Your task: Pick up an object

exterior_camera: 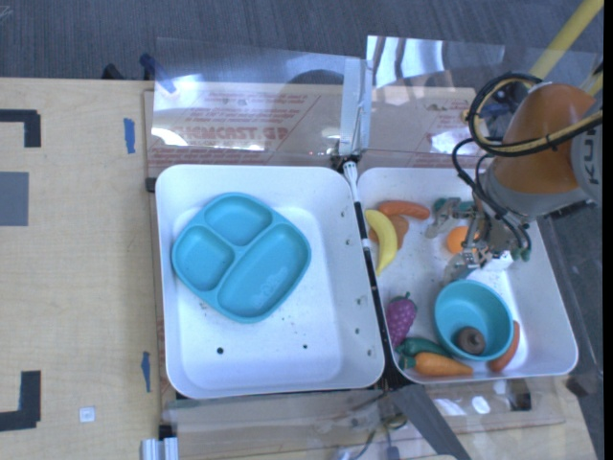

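Observation:
My gripper [471, 255] hangs low over the middle of the right bin [551, 300], just above the rim of a blue bowl [471, 316]. A small orange object [457, 240] lies right beside the gripper on its left; whether they touch is unclear. Left of it lie a yellow banana [383, 238] and an orange carrot-like piece [402, 209]. A bunch of purple grapes [400, 316] sits by the bin's left wall. A carrot with a green top [436, 360] and a red piece [508, 348] lie along the front. A brown round thing [469, 338] rests inside the bowl.
The left bin [316, 343] holds a blue divided plate [241, 255]. A ridge [364, 257] separates the two bins. Clear plastic sheets [259, 113] stand behind them. The arm's orange band [541, 147] and its cables overhang the right bin's far right corner.

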Controlling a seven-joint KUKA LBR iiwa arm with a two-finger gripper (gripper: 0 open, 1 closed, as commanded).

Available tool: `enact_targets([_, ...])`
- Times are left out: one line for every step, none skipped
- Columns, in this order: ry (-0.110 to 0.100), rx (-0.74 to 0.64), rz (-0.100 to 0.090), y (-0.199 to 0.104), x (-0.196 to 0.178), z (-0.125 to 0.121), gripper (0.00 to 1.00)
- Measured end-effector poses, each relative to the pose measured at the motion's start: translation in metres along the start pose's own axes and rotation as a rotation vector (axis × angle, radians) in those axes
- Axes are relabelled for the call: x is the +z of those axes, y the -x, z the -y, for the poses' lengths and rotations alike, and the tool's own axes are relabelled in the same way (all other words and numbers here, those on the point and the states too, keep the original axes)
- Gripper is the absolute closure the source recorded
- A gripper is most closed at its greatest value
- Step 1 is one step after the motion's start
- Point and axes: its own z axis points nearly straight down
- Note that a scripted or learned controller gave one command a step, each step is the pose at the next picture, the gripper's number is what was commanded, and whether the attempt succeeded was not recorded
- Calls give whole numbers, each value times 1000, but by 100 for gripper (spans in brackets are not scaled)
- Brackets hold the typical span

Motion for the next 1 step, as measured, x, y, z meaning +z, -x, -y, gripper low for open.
enact_targets([0, -64, -8, 37, 1, -3, 0])
